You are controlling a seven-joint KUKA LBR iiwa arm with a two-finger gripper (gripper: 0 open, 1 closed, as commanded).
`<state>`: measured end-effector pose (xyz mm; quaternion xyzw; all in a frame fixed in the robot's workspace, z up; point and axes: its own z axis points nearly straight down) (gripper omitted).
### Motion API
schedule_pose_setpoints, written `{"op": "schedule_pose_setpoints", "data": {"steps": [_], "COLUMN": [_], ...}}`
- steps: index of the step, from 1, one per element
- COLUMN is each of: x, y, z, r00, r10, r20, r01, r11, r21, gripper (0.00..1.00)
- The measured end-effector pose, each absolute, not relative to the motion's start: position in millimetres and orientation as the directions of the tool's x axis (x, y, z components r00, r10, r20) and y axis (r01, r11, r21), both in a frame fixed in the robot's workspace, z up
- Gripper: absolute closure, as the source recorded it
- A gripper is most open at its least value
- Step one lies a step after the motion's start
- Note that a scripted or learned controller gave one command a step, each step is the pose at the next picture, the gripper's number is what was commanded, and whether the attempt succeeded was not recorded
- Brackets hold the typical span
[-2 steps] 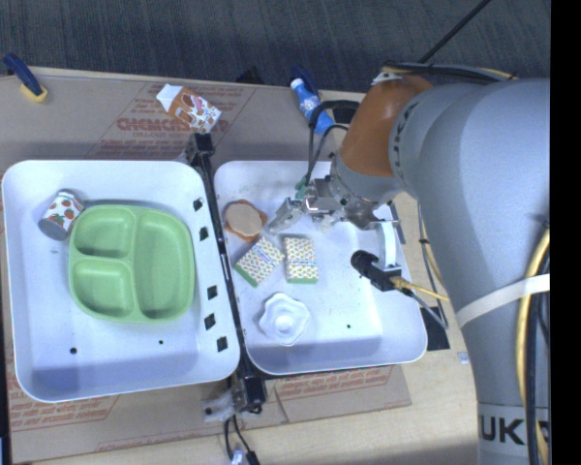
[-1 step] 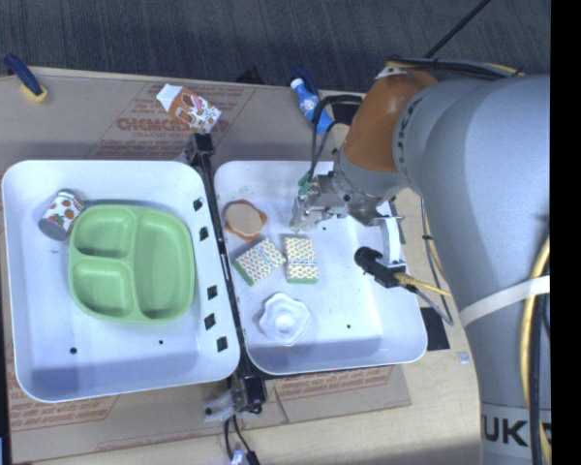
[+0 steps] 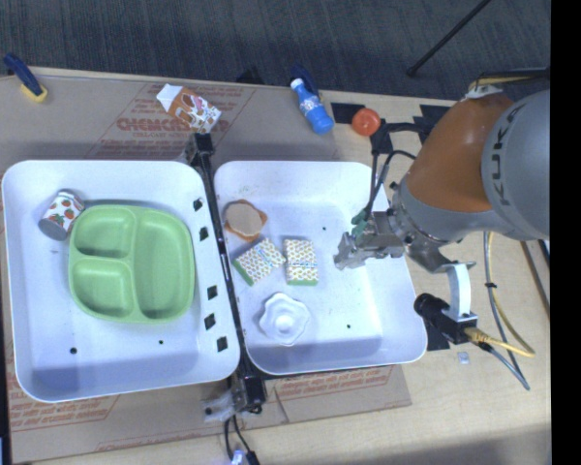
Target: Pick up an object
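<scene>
Nearest the camera, at six o'clock in the right bin (image 3: 392, 347), sits a white cup-like piece (image 3: 284, 318). Beyond it two patterned sponges (image 3: 274, 259) lie side by side, with a tan ring (image 3: 243, 220) at eleven o'clock. The gripper (image 3: 353, 251) hangs at three o'clock, near the sponges; whether its jaws are parted I cannot tell. Nothing appears lifted yet, so the pick probably remains undone.

"KUKA" on arm (image 3: 499, 177), red "CHEMCHA…" print on cardboard (image 3: 140, 124)
</scene>
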<state>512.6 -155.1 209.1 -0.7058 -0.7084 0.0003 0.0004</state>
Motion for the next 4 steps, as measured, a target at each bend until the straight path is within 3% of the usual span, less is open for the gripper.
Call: {"op": "schedule_pose_setpoints", "data": {"steps": [1,4], "x": [512.3,512.3], "y": [-154.5,-154.5], "z": [208.1,208.1], "r00": [-0.005,-0.005], "r10": [1.000,1.000], "r20": [0.001,0.001], "r01": [1.000,1.000], "r11": [0.005,0.005], "r21": [-0.003,-0.003], "gripper": [0.00,0.00]}}
